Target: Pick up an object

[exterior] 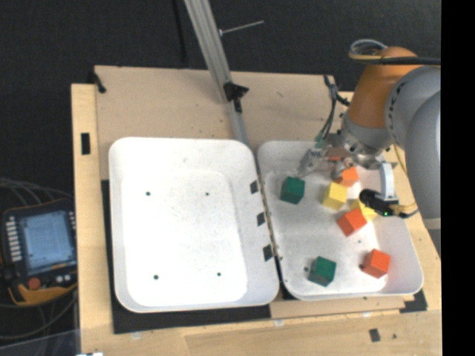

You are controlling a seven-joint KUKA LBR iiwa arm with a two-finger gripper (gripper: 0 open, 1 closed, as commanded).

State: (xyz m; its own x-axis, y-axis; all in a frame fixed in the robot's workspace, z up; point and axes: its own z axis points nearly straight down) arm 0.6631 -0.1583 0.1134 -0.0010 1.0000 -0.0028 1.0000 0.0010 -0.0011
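My gripper [332,159] hangs low over the far part of the right bin [297,288], below the orange wrist band. Just under it, on its right side, a small orange block [349,174] shows, partly hidden by the gripper body; whether it is held I cannot see. A yellow block [335,194] lies just in front of the gripper, and a green block [292,190] lies to its left. Nearer the front are an orange block [352,221], a red-orange block [376,262] and a second green block [322,271].
The left bin [182,221] lies beside the right one, with a row of black clips [261,217] along the seam. A slanted metal pole [215,58] rises behind the bins. A black fitting with a yellow bit [377,201] sits at the right bin's right side.
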